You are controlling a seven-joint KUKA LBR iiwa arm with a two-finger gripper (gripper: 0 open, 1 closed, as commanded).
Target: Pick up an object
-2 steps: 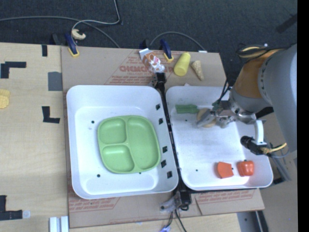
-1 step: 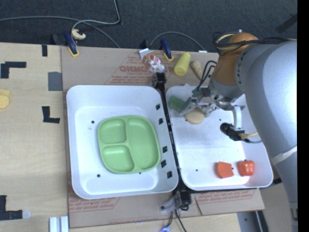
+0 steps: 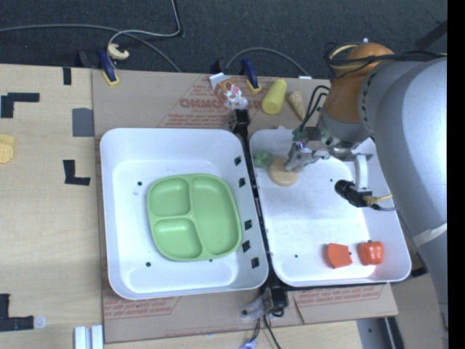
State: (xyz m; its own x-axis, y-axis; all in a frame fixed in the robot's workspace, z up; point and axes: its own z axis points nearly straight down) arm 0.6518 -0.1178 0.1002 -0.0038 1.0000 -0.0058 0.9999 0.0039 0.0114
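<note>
While the two-finger gripper (image 3: 294,158) sits low over the round tan disc-shaped object (image 3: 283,174) in the right white bin (image 3: 320,267), its opening unreadable, it may nudge the disc aside.

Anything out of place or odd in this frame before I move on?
Yes: a yellow cylinder and a tan piece lie on the cardboard behind the right bin, outside both bins. The green divided plate sits squarely in the left bin.
</note>
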